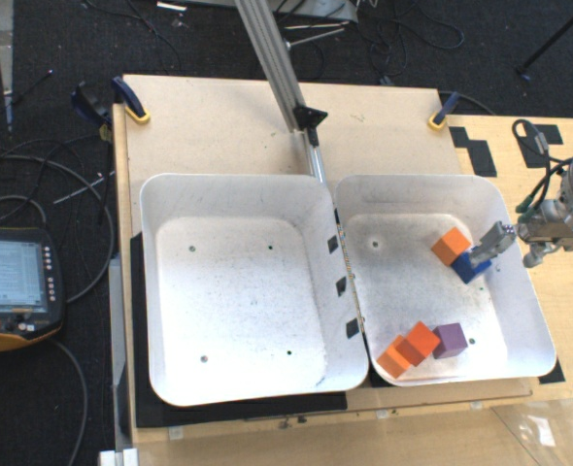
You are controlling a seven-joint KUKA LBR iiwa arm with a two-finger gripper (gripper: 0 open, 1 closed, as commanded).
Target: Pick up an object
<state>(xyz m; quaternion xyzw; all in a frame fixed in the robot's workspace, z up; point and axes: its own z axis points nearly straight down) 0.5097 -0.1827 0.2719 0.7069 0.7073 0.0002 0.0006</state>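
The right bin (520,289) holds several blocks. An orange cube (451,246) lies near its right wall, touching a blue block (468,267) just below it. Toward the front sit an orange block (408,348) and a purple cube (450,339), side by side. My gripper (517,248) reaches in from the right edge over the bin's right rim. It is open, its fingers spread. One finger (495,240) points at the blue block and ends right beside it. Nothing sits between the fingers.
The left bin (160,260) stands next to the right one, and they share a middle rim. A metal pole (272,51) slants over the bench's back. A teach pendant (15,284) lies on the floor at the left.
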